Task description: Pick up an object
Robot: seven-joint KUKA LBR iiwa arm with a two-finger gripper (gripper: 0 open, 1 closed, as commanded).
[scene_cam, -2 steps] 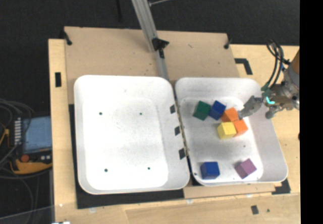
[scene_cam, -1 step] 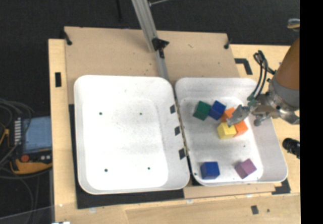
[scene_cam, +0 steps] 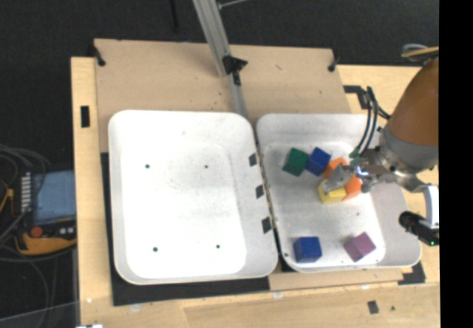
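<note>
The right bin [scene_cam: 325,134] holds several small blocks. A green block [scene_cam: 295,162] and a blue block [scene_cam: 318,160] sit side by side near its middle. Next to them lie an orange piece [scene_cam: 338,165], a yellow block [scene_cam: 332,193] and another orange piece [scene_cam: 354,186]. A second blue block [scene_cam: 307,248] and a purple block [scene_cam: 360,246] rest near the front wall. My gripper [scene_cam: 353,175] reaches in from the right and hovers at the yellow and orange cluster, its tips lost among those pieces.
The left bin [scene_cam: 181,197] lies beside the right one, with black clips along the shared edge. A slanted metal pole [scene_cam: 211,20] rises behind the bins. Cables and a blue device [scene_cam: 52,197] sit off the bench at the left.
</note>
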